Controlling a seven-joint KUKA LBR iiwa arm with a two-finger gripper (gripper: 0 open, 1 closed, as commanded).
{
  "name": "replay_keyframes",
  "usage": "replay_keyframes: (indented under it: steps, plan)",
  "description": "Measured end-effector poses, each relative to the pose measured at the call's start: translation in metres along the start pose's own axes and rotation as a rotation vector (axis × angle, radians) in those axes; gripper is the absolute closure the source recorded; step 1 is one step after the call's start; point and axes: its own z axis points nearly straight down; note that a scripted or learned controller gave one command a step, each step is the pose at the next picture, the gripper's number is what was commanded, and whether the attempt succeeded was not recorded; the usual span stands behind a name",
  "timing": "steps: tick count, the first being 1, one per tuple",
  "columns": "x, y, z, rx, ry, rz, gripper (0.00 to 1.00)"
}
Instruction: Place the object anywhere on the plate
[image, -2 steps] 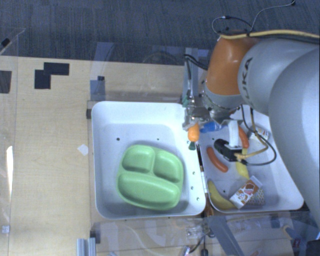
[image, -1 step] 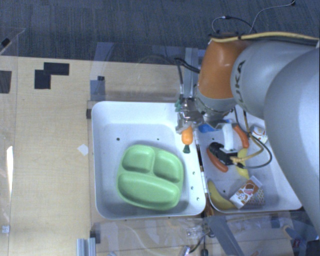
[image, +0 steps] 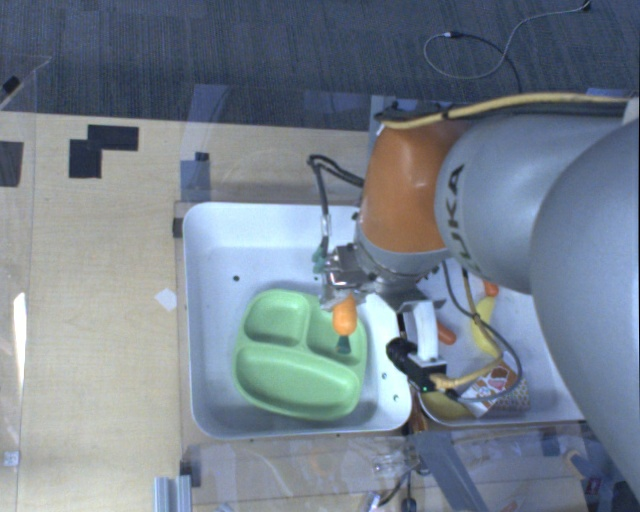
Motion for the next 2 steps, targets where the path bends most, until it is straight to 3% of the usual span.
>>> replay_keyframes:
  steps: [1,2]
  plan:
    - [0.0,0.0,0.0,0.0,0.0,0.001,0.0]
    - [0.008,-0.011,0.044,0.0,-0.001,-0.006,0.0]
